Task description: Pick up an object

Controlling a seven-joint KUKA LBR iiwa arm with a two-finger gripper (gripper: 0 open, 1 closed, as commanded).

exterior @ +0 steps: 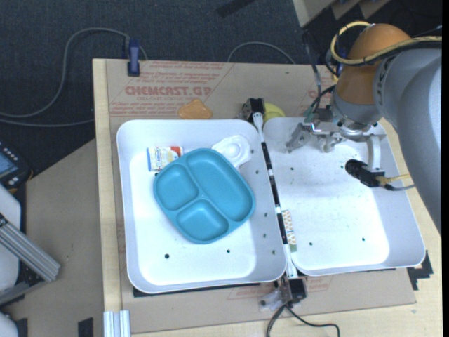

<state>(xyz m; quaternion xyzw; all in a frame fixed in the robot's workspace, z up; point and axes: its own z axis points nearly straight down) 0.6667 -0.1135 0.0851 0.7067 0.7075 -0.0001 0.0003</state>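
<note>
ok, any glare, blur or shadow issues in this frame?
Camera view: even light and soft shadows. The blue divided plate in the left bin is sharp; the white bins run bright but keep their specks. The hand over the right bin is slightly soft.

Arm point(393, 69) low, wrist bent down

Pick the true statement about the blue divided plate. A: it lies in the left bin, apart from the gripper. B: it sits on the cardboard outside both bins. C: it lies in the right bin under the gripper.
A: the blue divided plate lies in the left bin, while the gripper is over the right bin.
</note>
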